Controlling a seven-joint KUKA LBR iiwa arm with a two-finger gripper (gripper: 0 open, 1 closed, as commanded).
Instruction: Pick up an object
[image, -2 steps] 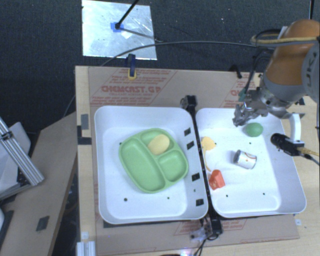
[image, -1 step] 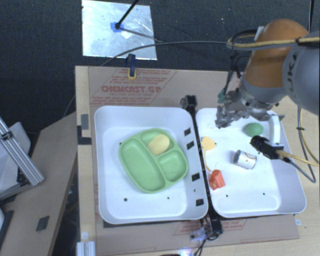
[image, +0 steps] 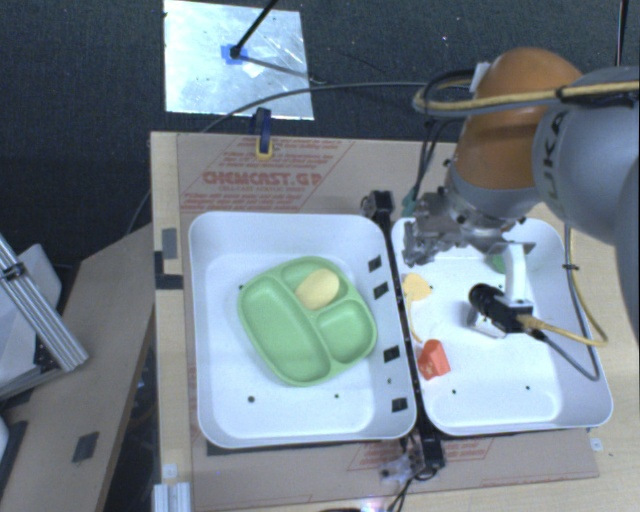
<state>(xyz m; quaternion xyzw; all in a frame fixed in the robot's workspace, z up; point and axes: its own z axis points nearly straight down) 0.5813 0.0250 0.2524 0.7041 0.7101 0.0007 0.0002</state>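
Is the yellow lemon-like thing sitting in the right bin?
No, the yellow object lies on the green divided plate in the left bin.

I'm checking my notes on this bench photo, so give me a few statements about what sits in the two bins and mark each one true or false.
1. A green divided plate lies in the left bin. True.
2. The yellow lump sits in the right bin. False: it rests in a compartment of the green plate.
3. A small red piece lies in the right bin near the divider between the bins. True.
4. The tool hangs over the left bin. False: it is over the right bin's far left corner.
5. The red piece is on the green plate. False: it lies on the right bin's floor.
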